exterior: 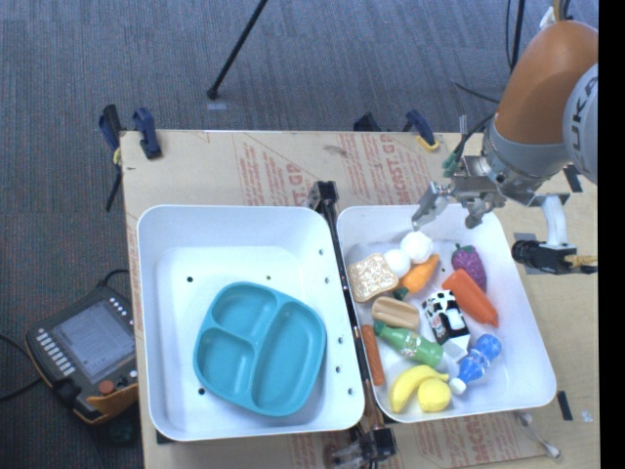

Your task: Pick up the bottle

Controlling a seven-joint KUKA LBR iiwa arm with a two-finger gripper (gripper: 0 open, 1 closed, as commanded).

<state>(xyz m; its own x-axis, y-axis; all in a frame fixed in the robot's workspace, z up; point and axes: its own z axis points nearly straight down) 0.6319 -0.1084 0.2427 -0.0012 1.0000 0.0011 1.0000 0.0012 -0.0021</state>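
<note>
Green bottle (410,340) — hemmed in (mid-bin) — gripper (451,209) open above rim.

Left bin (161,262): blue 3-compartment plate (260,348). Right bin (532,360): banana (415,383), 2 carrots (473,298), hot dog (395,312), waffle (372,276), purple grapes (469,260). Pendant (83,355) on floor left of bench.

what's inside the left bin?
The left bin holds a blue divided plate, three compartments, nothing in them. The bin floor under the plate is covered, so cannot tell what's beneath. The green bottle lies in the right bin among toy food.
</note>
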